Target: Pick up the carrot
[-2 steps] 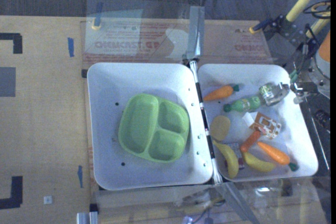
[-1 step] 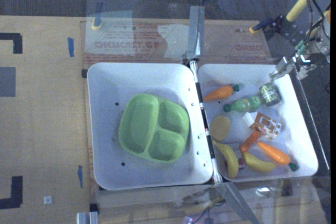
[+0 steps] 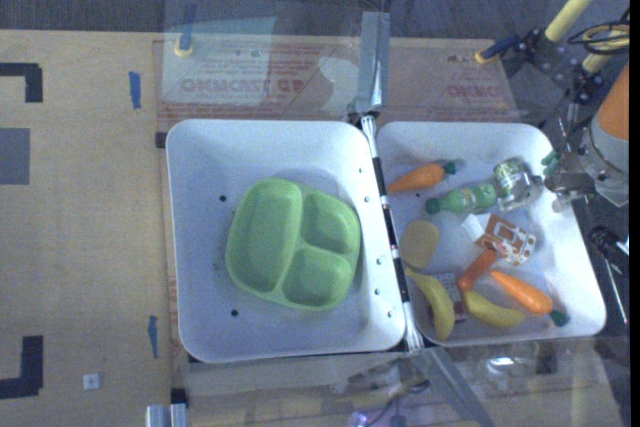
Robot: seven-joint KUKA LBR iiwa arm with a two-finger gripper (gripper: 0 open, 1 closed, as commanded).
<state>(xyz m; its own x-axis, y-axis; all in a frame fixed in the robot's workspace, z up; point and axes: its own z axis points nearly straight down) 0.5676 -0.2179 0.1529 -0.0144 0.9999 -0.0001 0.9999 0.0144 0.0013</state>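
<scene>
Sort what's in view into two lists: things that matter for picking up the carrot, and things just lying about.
For the job:
carrot at the top of the right bin
second carrot at the bottom right
gripper
right bin

Lying about:
green divided plate
left bin
two bananas
green bottle

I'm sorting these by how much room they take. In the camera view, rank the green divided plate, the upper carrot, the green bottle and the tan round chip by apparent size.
1. green divided plate, by far the largest.
2. green bottle and upper carrot: similar length, too close to rank.
3. tan round chip, smallest.
</scene>
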